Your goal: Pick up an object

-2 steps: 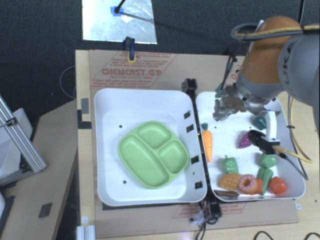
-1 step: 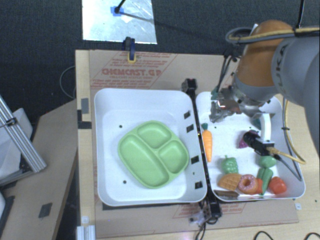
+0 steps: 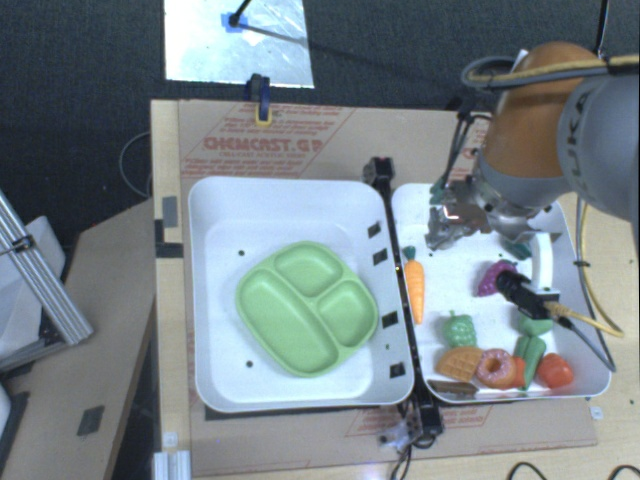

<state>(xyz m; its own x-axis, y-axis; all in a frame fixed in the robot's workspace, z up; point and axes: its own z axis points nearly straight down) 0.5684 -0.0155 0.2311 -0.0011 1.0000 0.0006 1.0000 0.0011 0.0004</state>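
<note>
I note dark carpet (image 3: 80, 58) beyond the cardboard-topped bench (image 3: 300, 133), a shiny foil sheet (image 3: 240, 28) lying on it, and an aluminium frame (image 3: 35, 278) at left.

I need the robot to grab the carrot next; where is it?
The carrot lies in the right bin, along its left wall, left of the green pepper.

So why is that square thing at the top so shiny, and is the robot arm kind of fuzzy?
In the camera view, the silvery sheet throws back bright glare; the arm looks soft and blurry up close, while the green tray and carrot look sharper; the white bins are evenly lit with faint shadows.
</note>
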